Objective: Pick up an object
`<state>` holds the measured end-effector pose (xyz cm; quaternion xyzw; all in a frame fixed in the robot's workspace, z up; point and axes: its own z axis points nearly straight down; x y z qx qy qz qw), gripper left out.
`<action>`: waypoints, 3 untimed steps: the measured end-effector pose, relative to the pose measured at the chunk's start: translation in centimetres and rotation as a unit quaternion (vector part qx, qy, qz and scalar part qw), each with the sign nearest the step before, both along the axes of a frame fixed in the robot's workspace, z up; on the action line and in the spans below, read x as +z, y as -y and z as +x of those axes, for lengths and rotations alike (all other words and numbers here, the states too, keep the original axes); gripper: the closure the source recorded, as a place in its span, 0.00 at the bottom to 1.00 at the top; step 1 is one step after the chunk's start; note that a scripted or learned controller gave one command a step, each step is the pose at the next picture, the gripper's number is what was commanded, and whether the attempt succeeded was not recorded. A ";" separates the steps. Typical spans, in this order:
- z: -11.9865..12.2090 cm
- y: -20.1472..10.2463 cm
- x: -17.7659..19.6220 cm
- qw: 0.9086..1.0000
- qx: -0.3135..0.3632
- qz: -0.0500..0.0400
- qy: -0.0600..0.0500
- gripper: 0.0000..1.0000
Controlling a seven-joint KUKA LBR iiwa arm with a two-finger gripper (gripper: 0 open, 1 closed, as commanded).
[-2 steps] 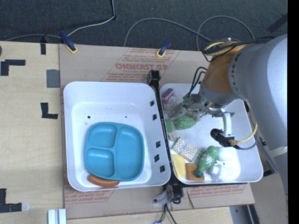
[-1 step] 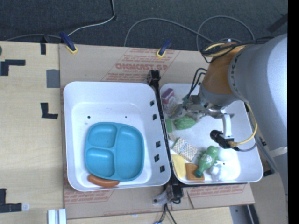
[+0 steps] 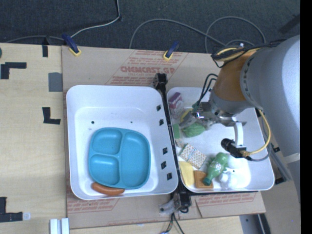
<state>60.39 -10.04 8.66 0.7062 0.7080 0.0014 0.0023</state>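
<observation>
My gripper (image 3: pixel 194 117) reaches down into the upper left part of the right bin (image 3: pixel 258 179), just above a pale green soft item (image 3: pixel 194 129) and beside a crumpled clear wrapper (image 3: pixel 176 100). The arm's grey body and orange band cover the bin's upper right. Further down the bin lie a patterned white packet (image 3: pixel 193 155), a green bottle (image 3: pixel 215 166), a yellow wedge (image 3: pixel 186 171) and an orange block (image 3: pixel 200 180). Nothing shows between the fingers from this angle.
The left bin (image 3: pixel 78 101) holds a blue divided plate (image 3: pixel 119 157) with an orange sausage-like toy (image 3: pixel 107 189) at its front edge. A black divider (image 3: pixel 165 126) runs between the bins. Cables cross the dark floor behind the bench.
</observation>
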 end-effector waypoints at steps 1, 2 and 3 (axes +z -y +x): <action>3.6 -0.6 -0.1 1.000 0.000 0.000 -0.001 0.00; 3.6 -0.6 0.9 1.000 0.000 0.000 -0.001 1.00; -2.4 -6.6 9.8 1.000 0.000 0.001 -0.003 1.00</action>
